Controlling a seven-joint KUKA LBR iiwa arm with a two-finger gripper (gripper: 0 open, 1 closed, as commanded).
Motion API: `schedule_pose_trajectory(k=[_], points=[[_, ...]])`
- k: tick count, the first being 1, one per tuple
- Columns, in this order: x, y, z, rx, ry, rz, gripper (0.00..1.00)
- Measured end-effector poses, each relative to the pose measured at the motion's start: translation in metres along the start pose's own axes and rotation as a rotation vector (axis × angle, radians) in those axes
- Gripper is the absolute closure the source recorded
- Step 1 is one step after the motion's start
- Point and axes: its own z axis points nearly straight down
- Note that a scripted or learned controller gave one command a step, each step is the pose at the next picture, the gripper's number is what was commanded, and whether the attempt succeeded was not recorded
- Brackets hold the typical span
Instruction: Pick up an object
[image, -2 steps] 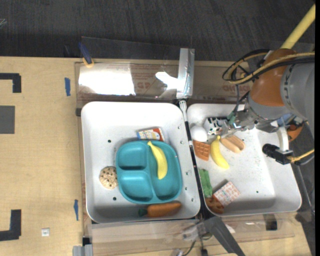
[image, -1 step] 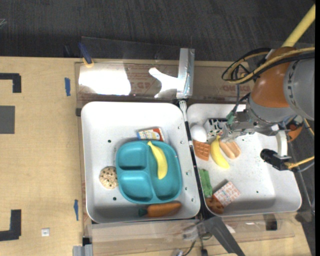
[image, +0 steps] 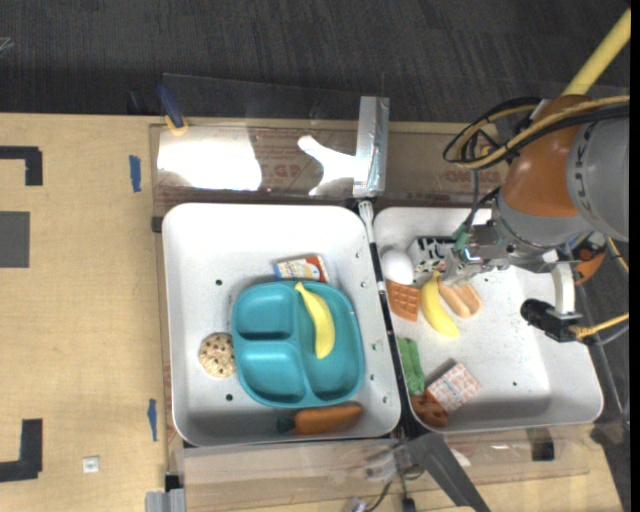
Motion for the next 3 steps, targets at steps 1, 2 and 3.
schedule_pose_trajectory(k=[1,2,3], points=[[0.0,0.0,0.0,0.0,0.0,0.0,0.0],[-0.003,0.003,0.023,0.002,0.002,-0.425,0.0],[-0.003,0.007,0.052,-0.007,-0.002,-0.223,0.0]])
